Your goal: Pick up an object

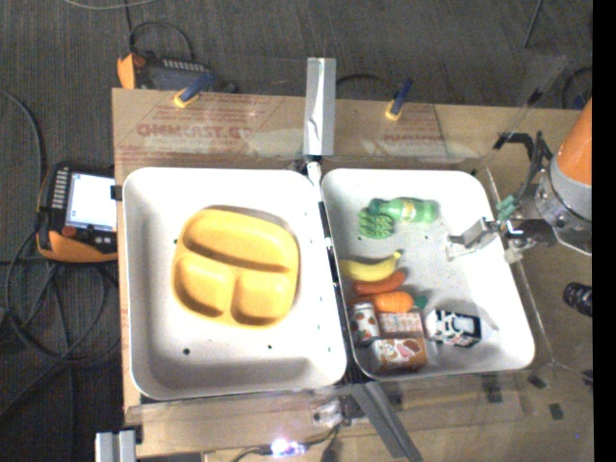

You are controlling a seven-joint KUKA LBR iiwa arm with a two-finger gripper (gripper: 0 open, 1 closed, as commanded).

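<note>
The right bin point(500, 287) holds several small objects. A green bottle point(397, 214) lies near its back. A yellow banana point(371, 268) rests just behind an orange carrot point(383, 294). At the front are a small can point(364, 322), a red-brown carton point(400, 351) and a black-and-white box point(453, 326). My gripper point(472, 238) hangs over the right side of this bin, right of the banana and behind the black-and-white box, with nothing visibly in it.
In the left bin point(144, 335) lies a yellow divided plate point(236, 267). A metal post point(320, 104) stands behind the seam between the bins. A handheld controller point(77, 212) and cables lie on the floor at the left.
</note>
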